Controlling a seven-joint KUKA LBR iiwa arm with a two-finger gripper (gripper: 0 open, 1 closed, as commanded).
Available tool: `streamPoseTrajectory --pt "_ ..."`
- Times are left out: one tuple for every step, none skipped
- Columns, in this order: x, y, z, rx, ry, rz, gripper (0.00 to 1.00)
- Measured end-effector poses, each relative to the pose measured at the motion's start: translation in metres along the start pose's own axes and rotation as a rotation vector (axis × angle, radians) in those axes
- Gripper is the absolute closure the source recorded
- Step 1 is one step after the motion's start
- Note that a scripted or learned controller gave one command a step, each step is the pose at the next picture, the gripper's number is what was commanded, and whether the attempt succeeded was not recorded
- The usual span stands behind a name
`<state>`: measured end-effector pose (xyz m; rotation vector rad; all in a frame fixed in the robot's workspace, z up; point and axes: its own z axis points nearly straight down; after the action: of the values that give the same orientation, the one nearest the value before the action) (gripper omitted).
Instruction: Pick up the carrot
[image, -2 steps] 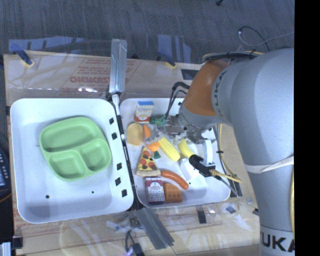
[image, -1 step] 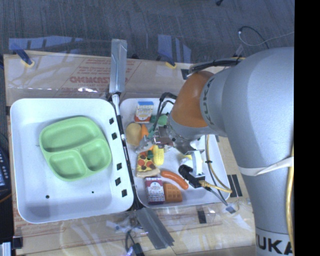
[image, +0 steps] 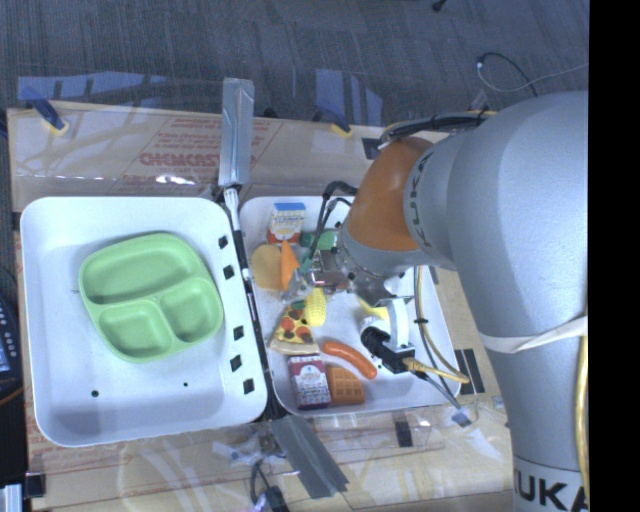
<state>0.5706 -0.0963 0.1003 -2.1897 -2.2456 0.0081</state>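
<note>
While the big grey arm (image: 500, 210) reaches in from 3 o'clock, its gripper (image: 318, 272) sits low over the right bin (image: 425, 395), buried under the orange band (image: 385, 200), so I honestly can't tell what state it's in. The carrot (image: 289, 264) is the orange wedge at about 10 o'clock in that bin, leaning against a yellowish round thing (image: 267, 266) and just beside the gripper tip. Around it: a little carton with a blue top (image: 287, 219) at 12, a corn cob (image: 315, 306) in the middle, a pizza slice (image: 293, 330) at 7 o'clock of the corn, then a hot dog (image: 349, 359), a waffle (image: 346, 386) and a red box (image: 309, 383) down at 6. The left bin (image: 60, 400) has a green divided plate (image: 150, 295).
</note>
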Motion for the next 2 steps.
streamPoseTrajectory --pt "0.0 0.0 0.0 -0.001 0.0 0.0 0.0" --pt "-0.006 0.008 -0.064 -0.005 0.0 0.247 0.0"
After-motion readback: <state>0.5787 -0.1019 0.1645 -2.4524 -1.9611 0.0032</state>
